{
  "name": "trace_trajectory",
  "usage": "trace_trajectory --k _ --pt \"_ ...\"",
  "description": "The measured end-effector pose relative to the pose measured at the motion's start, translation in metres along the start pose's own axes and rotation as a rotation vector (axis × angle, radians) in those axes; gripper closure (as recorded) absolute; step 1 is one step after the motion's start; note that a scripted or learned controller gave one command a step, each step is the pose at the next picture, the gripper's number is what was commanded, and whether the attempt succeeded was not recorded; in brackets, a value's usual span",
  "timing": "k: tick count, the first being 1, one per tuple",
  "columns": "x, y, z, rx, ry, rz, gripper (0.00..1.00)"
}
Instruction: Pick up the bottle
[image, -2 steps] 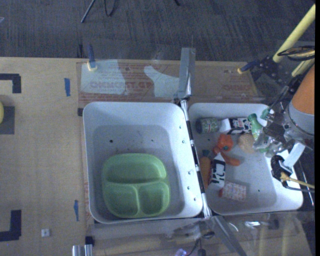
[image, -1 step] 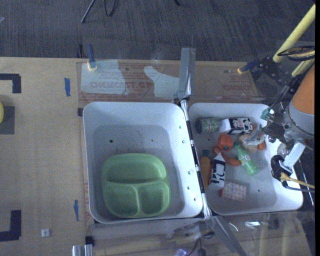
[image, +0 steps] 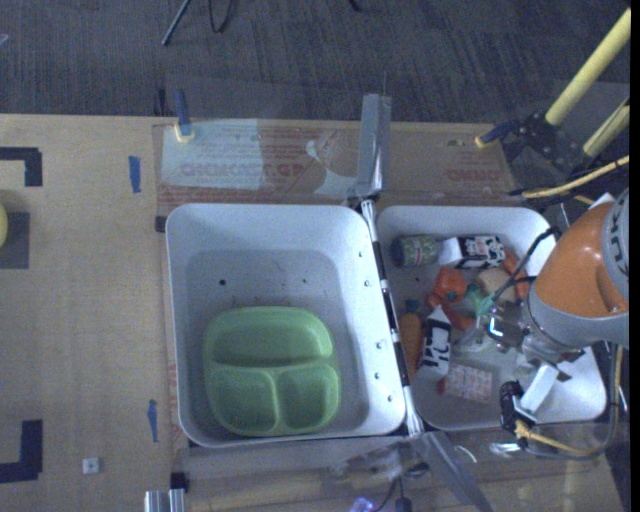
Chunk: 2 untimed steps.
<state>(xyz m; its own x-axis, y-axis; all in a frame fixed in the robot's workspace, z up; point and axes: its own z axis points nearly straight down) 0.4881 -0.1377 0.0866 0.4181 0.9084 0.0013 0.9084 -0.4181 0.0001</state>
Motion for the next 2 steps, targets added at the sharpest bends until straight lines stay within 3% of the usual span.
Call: trace_trajectory --k 1,2 --pt "0.0 0.001 -0.009 -0.001 0.0 0.0 1.0" --pt "-0.068 0.04 0.0 -0.004 -0.001 0.15 1.0"
